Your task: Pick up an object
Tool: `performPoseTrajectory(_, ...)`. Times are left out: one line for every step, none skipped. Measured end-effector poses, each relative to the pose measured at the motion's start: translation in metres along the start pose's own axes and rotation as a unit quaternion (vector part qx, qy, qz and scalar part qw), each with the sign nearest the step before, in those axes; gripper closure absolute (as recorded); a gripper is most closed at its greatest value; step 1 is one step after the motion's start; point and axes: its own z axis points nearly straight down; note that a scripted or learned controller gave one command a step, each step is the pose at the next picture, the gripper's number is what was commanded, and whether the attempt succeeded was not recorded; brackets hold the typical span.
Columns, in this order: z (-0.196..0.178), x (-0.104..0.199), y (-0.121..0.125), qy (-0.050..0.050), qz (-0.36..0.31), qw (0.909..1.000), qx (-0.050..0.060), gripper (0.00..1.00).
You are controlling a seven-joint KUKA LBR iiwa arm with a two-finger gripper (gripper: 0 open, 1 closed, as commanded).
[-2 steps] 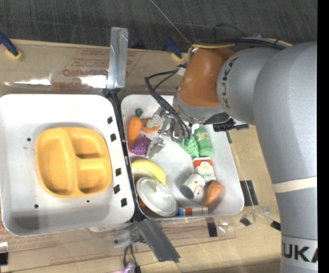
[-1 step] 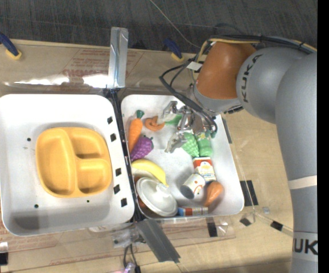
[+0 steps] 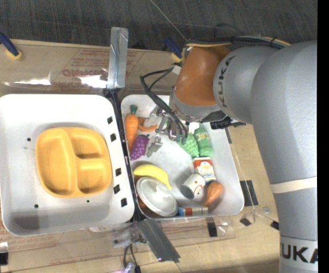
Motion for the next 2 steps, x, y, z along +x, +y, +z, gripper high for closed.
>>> performPoseTrajectory(-0.012, -0.017, -0.062, 0.002, -0.064, 0.998, -0.003, 0.0)
performPoseTrajectory(0.001, -0.004, -0.003, 0.0, -0.107, 0.9943, -0.005, 0.0)
